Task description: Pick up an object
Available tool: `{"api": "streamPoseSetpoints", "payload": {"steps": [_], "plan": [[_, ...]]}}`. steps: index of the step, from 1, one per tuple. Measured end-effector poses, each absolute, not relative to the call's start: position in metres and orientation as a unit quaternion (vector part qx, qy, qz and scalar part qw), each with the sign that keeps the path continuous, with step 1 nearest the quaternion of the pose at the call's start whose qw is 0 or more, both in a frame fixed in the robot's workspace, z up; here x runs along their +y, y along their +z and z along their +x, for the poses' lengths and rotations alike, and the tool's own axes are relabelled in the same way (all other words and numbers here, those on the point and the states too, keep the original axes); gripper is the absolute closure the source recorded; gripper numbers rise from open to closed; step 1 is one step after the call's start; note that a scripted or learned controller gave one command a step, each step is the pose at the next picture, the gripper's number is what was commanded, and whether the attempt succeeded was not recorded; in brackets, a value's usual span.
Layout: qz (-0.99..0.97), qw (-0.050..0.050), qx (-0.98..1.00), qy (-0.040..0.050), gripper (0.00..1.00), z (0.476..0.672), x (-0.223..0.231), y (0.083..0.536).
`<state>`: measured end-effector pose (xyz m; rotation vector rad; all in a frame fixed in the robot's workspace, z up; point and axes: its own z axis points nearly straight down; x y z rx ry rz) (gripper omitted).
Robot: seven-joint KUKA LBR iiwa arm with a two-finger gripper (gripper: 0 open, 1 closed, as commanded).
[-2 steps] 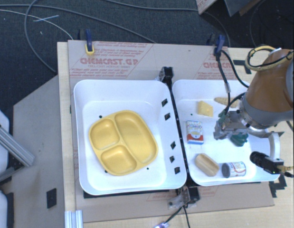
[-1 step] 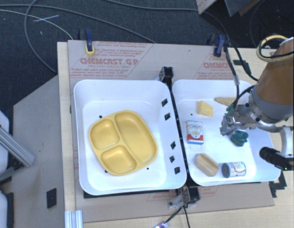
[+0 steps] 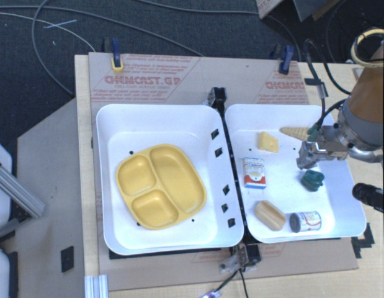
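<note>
The right bin [image 3: 340, 225] holds several small objects: a yellow cheese wedge [image 3: 268, 142], a tan cone [image 3: 295, 132], a red and white carton [image 3: 254, 172], a dark green piece [image 3: 313, 179], a tan bread roll [image 3: 270, 215] and a small can [image 3: 305, 221] lying on its side. My gripper [image 3: 308, 158] hangs over the right bin's far right part, just above the green piece and right of the cheese wedge. Nothing shows between its fingers.
The left bin [image 3: 111, 135] holds a yellow divided plate [image 3: 160, 185]. Black clips run along the divider [image 3: 227, 166] between the bins. Blue clamps [image 3: 116, 54] hold the board at the back. Cables trail across the dark floor behind the bench.
</note>
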<state>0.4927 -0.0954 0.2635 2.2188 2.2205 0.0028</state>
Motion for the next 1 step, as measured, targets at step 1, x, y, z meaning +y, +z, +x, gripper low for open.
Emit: {"api": "streamPoseSetpoints", "payload": {"steps": [1], "plan": [[0.706,-0.001,0.708,0.0000,1.00,0.4856,-0.0468,0.2633]]}}
